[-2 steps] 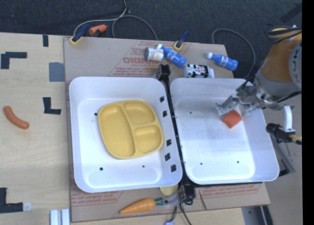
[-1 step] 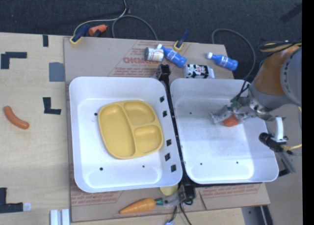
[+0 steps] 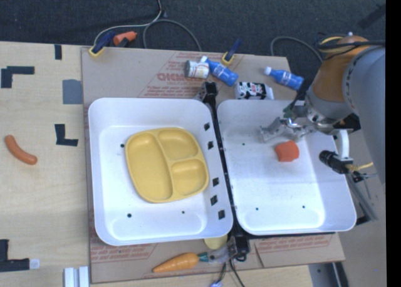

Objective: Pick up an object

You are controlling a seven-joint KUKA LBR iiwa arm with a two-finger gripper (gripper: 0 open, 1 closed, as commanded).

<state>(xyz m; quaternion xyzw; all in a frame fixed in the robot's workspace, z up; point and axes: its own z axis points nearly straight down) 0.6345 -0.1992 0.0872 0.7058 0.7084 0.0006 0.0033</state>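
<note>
Item, far left on the bench (image 3: 44, 217): a small orange sausage-shaped piece (image 3: 20, 150), lying loose, well apart from both bins. Item, left bin (image 3: 103, 154): a yellow three-compartment plate (image 3: 167, 163), flat and rigid by its look, sitting near the bin's middle; broad and shallow, a poor candidate for a two-finger pinch. Item, below the bins at the front edge: a toy carrot (image 3: 177, 262), outside the bins. Item, behind the bins on the cardboard: two blue-and-white bottles (image 3: 222, 73) (image 3: 285, 78) and a small black-and-white carton (image 3: 254, 91), all outside the bins. Item, right bin (image 3: 282, 210): one small orange-red block (image 3: 287, 151), rounded, lying alone on the white floor in the bin's upper half. Judged light, probably foam or plastic, firm enough to pinch, with a matte surface unlikely to slip; best taken across its two opposite sides, from above. Item, the hand (image 3: 276, 130): low in the right bin, just above-left of the block and beside it, not around it; nothing lies between its fingers, and whether they are spread or closed cannot be told.
</note>
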